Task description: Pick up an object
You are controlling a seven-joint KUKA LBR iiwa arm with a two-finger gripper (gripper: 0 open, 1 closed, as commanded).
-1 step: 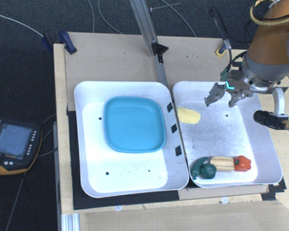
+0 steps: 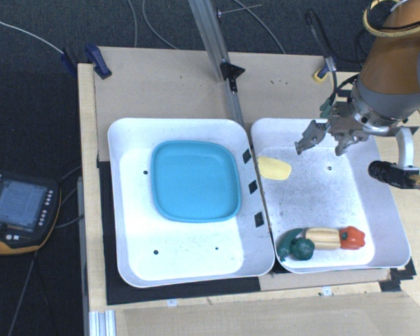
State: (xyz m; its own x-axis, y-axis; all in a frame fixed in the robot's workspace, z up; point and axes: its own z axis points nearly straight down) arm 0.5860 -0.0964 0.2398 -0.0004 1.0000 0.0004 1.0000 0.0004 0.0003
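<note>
My gripper (image 2: 327, 143) hangs over the back part of the right bin (image 2: 378, 208), open, with nothing between its two fingers. A yellow lemon-shaped piece (image 2: 274, 168) lies at the bin's left wall, to the left of and slightly nearer than the gripper. Along the front wall sit a dark green round piece (image 2: 296, 247), a tan bread-like stick (image 2: 322, 238) and a red tomato-like piece (image 2: 352, 238), side by side and touching.
The left bin (image 2: 129, 257) holds a blue square plate (image 2: 194, 180). A metal pole (image 2: 211, 30) slants over the bench behind the bins. A black camera unit (image 2: 395, 174) sticks out at the right bin's right rim.
</note>
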